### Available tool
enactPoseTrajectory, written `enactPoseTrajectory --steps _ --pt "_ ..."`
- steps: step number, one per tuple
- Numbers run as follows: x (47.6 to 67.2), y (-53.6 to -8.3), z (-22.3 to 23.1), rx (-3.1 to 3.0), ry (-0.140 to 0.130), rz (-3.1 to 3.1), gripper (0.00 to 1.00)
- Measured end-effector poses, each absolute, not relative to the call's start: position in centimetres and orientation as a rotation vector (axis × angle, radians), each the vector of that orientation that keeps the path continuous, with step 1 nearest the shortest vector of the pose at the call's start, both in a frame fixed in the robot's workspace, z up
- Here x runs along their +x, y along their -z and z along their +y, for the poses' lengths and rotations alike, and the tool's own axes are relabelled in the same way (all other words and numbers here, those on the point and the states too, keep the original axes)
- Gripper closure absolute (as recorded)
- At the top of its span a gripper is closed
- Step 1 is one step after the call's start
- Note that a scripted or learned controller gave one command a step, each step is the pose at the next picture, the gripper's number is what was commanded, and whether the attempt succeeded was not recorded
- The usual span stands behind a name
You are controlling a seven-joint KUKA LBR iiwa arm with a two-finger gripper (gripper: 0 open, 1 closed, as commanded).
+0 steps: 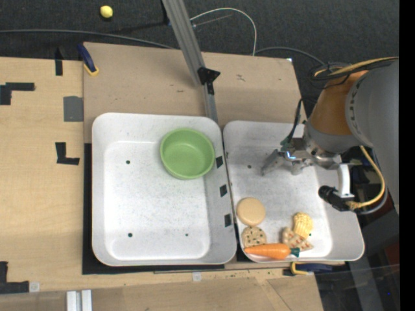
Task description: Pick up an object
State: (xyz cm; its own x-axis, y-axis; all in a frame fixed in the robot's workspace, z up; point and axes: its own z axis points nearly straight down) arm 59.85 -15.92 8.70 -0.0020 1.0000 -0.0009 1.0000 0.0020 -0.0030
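My gripper (283,166) hangs over the upper middle of the right bin (259,141), fingers spread open with nothing between them. Along that bin's near edge lie a round tan bun (251,210), a chip-dotted cookie (253,236), an orange carrot (275,252) and a yellow corn piece (301,224). These toy foods sit well below the gripper and apart from it. A green bowl (187,153) stands upright in the upper right part of the left bin (117,193).
A slanted grey pole (188,37) crosses above the bins' dividing wall. Black and yellow cables (363,196) hang by the arm at the right bin's right edge. A small yellow ball (106,11) lies on the dark floor at far left.
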Motion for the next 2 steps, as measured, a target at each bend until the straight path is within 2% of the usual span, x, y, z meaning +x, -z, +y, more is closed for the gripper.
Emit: enactPoseTrajectory --steps 1,2 --pt "59.9 -9.8 -15.9 -2.217 -0.004 -2.223 1.0" --pt "60.1 -14.0 -15.8 -2.222 0.002 -2.224 1.0"
